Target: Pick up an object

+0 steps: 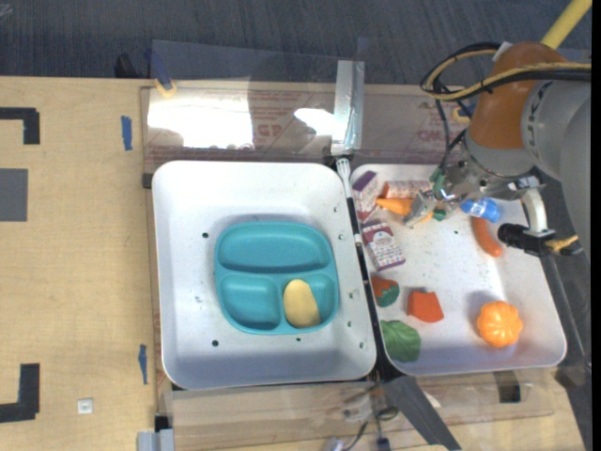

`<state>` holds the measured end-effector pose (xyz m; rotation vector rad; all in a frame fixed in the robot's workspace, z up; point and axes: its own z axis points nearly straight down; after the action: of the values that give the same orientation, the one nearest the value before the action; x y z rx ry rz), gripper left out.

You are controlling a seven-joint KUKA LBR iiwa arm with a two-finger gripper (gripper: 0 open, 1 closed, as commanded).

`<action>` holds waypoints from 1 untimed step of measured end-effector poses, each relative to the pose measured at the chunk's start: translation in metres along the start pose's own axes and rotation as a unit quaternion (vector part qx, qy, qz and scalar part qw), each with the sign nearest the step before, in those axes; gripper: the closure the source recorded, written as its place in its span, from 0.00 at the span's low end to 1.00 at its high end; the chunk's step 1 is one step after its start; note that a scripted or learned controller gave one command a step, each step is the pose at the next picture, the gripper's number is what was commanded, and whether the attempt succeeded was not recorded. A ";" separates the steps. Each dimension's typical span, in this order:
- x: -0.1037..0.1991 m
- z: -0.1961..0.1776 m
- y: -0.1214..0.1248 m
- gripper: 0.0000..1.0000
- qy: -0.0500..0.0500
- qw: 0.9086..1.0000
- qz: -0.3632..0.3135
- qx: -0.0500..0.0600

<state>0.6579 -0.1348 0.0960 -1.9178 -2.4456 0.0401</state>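
My gripper (430, 203) is low in the far part of the right bin (535, 346), under the grey arm with its orange band (512, 111). An orange carrot-like piece (395, 205) lies right beside its tip on the left; whether they touch I cannot tell. A blue-capped bottle (481, 209) and an orange-red piece (488, 239) lie just to its right. Nearer the front are a small printed box (383, 248), a red-and-green strawberry (385, 291), a red block (425, 306), a green vegetable (402, 338) and an orange pumpkin (498, 323).
The left bin (178, 280) holds a teal divided tray (272, 252) with a yellow potato-like piece (300, 303) in its front right compartment. A clear panel and metal post (347, 101) stand behind the bins. Cables loop above the wrist.
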 end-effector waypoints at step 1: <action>0.056 -0.091 0.018 1.00 -0.009 0.999 0.032 -0.019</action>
<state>0.6660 -0.0761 0.1868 -2.0196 -2.4131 0.0117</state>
